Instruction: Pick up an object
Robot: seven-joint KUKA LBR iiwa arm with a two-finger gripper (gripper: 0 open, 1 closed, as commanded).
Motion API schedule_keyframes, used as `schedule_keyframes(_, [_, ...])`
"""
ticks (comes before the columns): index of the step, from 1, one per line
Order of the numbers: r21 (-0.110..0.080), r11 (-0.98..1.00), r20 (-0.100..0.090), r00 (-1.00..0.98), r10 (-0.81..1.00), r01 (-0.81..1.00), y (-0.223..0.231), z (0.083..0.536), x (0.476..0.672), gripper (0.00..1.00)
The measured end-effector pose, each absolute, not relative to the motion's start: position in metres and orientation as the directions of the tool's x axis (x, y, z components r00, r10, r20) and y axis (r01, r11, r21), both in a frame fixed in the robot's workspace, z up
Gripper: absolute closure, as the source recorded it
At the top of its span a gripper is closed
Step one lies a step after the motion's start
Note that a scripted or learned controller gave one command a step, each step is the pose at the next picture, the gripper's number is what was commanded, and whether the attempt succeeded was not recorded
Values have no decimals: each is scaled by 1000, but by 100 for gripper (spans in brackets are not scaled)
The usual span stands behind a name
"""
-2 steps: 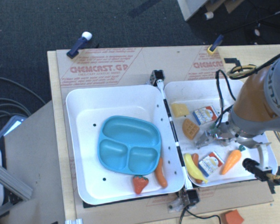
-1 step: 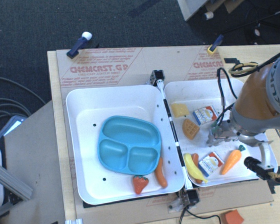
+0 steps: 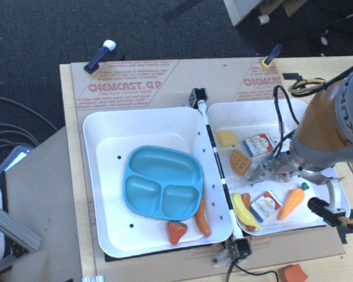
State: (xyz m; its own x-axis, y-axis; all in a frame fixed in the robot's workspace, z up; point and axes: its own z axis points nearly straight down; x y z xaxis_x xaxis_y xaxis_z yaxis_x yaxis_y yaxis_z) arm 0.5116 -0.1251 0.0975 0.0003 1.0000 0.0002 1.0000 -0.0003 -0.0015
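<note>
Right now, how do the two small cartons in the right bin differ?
The upper carton lies near the bin's middle, beside the waffle; the lower carton lies near the front wall, between the banana and the carrot. The upper one sits closer to the gripper. Both are white with blue and red print, lying flat.

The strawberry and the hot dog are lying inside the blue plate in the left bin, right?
Not quite. In the camera view the strawberry and hot dog are in the left bin, but they lie on the bin floor beside the blue plate, not inside it.
</note>
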Motion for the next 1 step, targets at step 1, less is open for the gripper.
schedule_keyframes(1, [-3, 0, 1, 0, 1000, 1000, -116, 84, 478, 0])
